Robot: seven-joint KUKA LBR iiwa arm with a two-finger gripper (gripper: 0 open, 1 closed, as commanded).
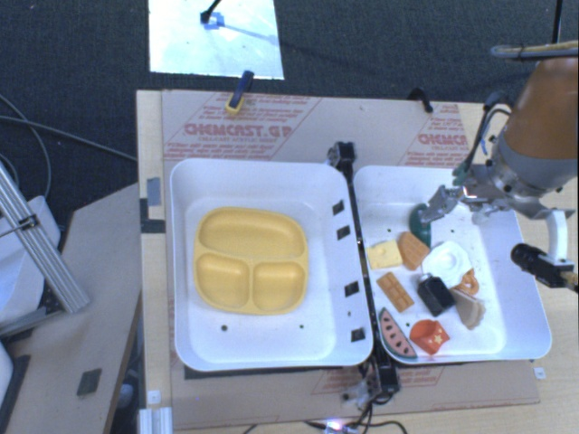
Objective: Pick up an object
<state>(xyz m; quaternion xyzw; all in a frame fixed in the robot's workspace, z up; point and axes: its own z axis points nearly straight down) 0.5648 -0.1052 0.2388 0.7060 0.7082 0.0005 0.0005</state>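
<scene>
The right bin [507,242] holds several toy foods. Among them are a yellow cheese block [384,254], an orange-brown piece [414,250], a tan cracker [394,290], a white fried egg [448,262] and a black block [434,295]. There are also an orange ring [469,283], a beige wedge [470,311], a red piece [429,335] and a watermelon slice [394,332]. A dark green object [421,218] lies at the bin's upper left. My gripper [441,202] hangs low over the bin, its tip just up and right of the green object.
The left bin [190,333] holds a yellow divided plate [251,259]. Black clips [344,233] line the seam between the bins. Cardboard [298,125] lies under both bins, with a blue-and-yellow clamp [240,93] at its back edge. An aluminium frame [36,242] stands at the left.
</scene>
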